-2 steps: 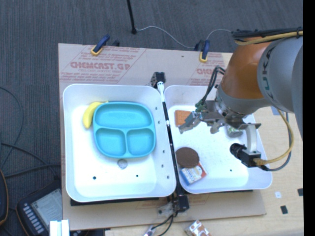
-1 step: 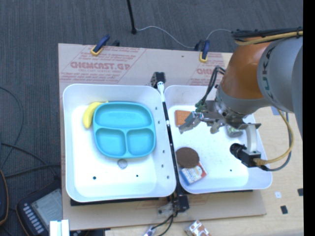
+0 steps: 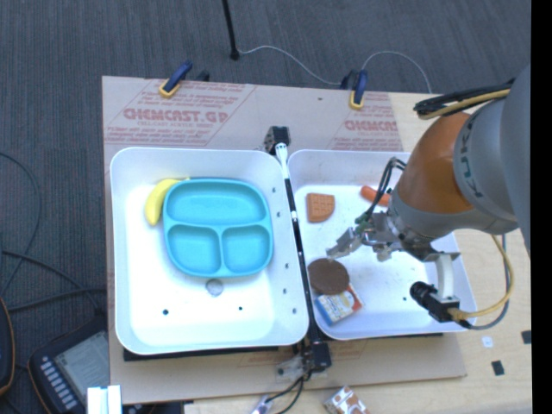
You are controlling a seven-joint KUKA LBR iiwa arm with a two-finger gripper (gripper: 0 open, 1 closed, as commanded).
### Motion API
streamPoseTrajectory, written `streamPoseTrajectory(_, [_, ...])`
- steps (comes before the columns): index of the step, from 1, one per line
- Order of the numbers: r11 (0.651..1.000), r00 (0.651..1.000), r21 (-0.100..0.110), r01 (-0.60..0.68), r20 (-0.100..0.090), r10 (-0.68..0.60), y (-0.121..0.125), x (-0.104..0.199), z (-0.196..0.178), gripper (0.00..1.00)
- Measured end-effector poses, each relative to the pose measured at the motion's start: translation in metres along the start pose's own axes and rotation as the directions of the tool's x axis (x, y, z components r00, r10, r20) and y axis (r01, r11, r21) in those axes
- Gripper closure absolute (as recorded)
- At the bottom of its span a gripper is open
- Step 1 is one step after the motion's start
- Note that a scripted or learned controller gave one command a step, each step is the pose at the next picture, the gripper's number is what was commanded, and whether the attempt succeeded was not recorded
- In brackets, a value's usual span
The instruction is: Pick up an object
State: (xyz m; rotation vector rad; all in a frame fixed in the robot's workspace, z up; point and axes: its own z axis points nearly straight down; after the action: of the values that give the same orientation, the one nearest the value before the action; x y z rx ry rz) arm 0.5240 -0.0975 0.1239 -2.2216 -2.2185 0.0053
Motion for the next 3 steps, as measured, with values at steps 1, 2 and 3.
streamPoseTrajectory(1, [1.000, 1.000, -0.023, 0.001, -0.002, -0.001, -0.032, 0.001, 0.033, 0.00])
streamPoseTrajectory(2, [1.000, 1.000, -0.024, 0.002, -0.002, -0.002, -0.031, 0.001, 0.022, 1.00])
streamPoseTrajectory(3, [1.000, 1.000, -0.003, 0.001, 0.000, -0.001, -0.014, -0.026, -0.007, 1.00])
